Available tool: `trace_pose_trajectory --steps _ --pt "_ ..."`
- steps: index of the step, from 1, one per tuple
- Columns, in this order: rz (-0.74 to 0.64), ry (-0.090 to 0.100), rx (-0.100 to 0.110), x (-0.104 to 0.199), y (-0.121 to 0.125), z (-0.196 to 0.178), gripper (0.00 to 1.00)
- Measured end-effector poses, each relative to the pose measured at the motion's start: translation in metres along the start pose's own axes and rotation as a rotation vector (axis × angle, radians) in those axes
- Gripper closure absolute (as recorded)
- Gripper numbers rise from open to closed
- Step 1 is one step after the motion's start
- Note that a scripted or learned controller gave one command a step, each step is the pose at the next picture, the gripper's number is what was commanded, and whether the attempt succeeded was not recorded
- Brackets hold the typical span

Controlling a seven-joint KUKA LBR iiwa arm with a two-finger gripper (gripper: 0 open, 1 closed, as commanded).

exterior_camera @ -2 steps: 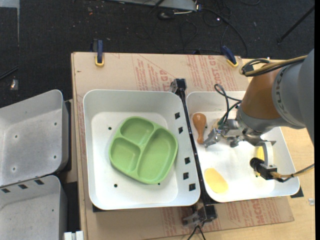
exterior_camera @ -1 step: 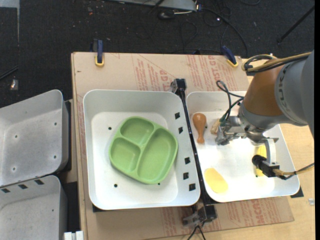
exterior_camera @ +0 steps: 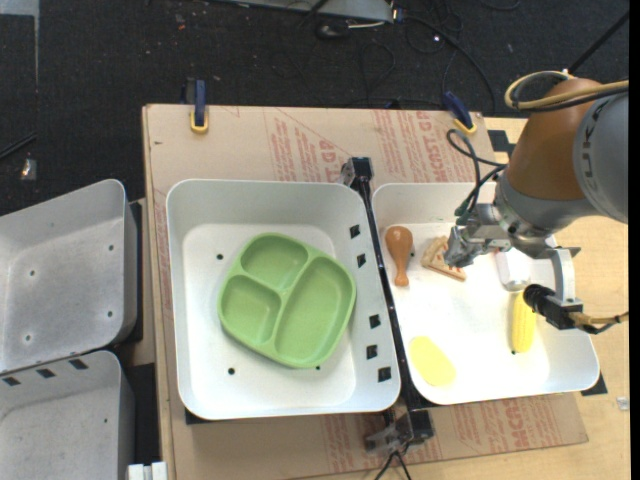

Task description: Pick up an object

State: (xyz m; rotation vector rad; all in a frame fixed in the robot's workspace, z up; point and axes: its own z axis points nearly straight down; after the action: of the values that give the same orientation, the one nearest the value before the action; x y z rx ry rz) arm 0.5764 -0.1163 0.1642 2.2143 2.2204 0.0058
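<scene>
Hovering low in the right bin, the claw sits right over a small tan wedge-shaped toy, maybe a sandwich or cracker piece, near the bin's upper left area. Wedge looks light, stiff, flat; best taken across its narrow sides, though a thin profile could slip out. How far the claw is opened cannot be told from this slanted view, and nothing is visibly held between it. Just beside the wedge lies a brown wooden spoon-like piece. Yellow corn cob sits near the right wall, yellow lemon-like blob toward the front. Left bin holds a green divided plate. Both bins on the counter.
</scene>
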Motion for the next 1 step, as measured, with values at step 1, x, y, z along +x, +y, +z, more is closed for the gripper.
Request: trace_pose_trajectory --steps 1 --pt "-0.001 0.0 0.0 0.0029 0.0098 -0.06 1.0"
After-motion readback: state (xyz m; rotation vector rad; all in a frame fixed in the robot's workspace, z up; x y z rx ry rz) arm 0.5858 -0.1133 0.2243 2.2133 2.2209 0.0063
